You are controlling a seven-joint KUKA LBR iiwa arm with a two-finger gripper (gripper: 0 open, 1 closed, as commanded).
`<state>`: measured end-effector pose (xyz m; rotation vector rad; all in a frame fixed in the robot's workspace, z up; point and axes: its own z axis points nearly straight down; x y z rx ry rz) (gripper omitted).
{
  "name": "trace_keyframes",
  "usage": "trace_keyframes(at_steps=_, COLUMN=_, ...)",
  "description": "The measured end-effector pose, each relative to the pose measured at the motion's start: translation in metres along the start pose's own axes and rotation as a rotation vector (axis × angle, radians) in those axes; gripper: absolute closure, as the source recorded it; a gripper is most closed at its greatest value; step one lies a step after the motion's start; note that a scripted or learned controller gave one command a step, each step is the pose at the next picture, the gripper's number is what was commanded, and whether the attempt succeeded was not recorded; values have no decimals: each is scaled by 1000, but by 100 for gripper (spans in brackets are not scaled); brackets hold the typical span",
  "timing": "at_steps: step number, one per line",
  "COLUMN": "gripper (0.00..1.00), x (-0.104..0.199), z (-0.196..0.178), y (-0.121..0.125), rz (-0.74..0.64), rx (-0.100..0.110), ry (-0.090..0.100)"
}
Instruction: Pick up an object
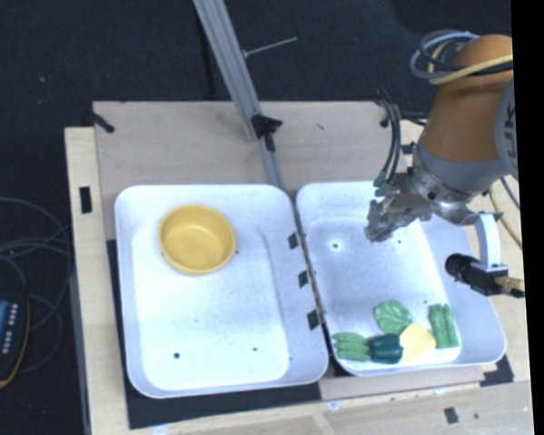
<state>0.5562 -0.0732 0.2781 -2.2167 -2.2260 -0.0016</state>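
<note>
1. Sitting in the far left part of the left bin (149, 291) is a yellow bowl (198, 239), upright, its hollow facing up and nothing in it.
2. A grey metal post (237, 73) slants down from the top of the view and ends near the far edge where the two bins meet.
3. The right bin (345, 217) lies just beside the left one, their inner rims touching along a line of dark clips.
4. The gripper (381, 223) hangs over the far half of the right bin, below the orange band of the arm (466, 111); I cannot tell how far apart its fingers are, and nothing shows between them.
5. The objects cluster in the near right corner of the right bin, well apart from the gripper: a green piece (351, 345), a dark green piece (385, 348) touching it, a leafy green piece (392, 316) behind them, a yellow piece (417, 343), and a ridged green piece (443, 326) rightmost.
</note>
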Motion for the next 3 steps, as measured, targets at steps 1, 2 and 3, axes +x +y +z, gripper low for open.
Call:
trace_keyframes(at_steps=1, gripper=100, x=52, z=12, y=14, rz=0, rx=1, ry=0)
trace_keyframes(at_steps=2, gripper=100, x=100, z=28, y=37, rz=1, rx=2, ry=0)
trace_keyframes(at_steps=3, gripper=100, x=147, z=21, y=61, rz=1, rx=0, ry=0)
